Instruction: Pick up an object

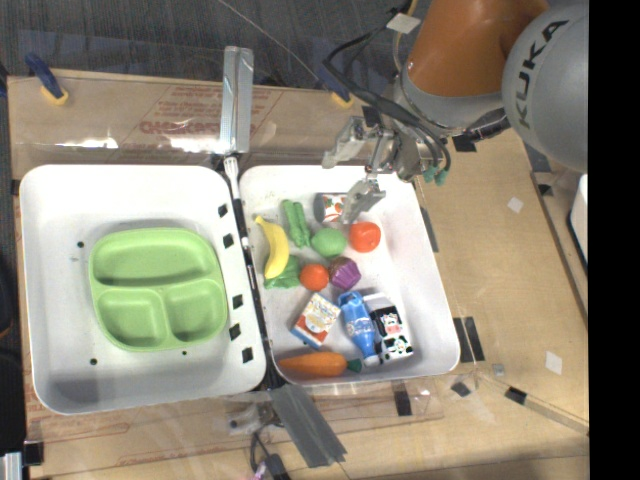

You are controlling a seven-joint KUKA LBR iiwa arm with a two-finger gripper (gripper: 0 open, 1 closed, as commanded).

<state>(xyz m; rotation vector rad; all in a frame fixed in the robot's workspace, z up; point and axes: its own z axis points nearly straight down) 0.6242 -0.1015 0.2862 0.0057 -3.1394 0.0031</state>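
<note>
**Operator:** I read the current step as approach, not grasp. The gripper [362,196] hangs over the far end of the right bin [437,308], nothing between its fingers. I cannot tell whether the fingers stand wide or narrow; the wrist hardware blocks them.

**Supervisor:** Candidate objects?

**Operator:** Just below the fingertips: a red tomato [365,235] and a green round piece [328,241]. A small grey-white packet [331,208] lies just beside the fingers, toward the divider. Farther from them: a yellow banana [274,248], a purple piece [344,272], a blue carton [357,322], a black-and-white carton [391,332], a carrot [313,365] at the near wall.

**Supervisor:** And the left bin?

**Operator:** It holds a green divided tray [157,288], well apart from the fingers.

**Supervisor:** Next move?

**Operator:** In my judgement: centre over the tomato, descend, close. The neighbours crowd it, so the fingers need clearance on both sides
</note>
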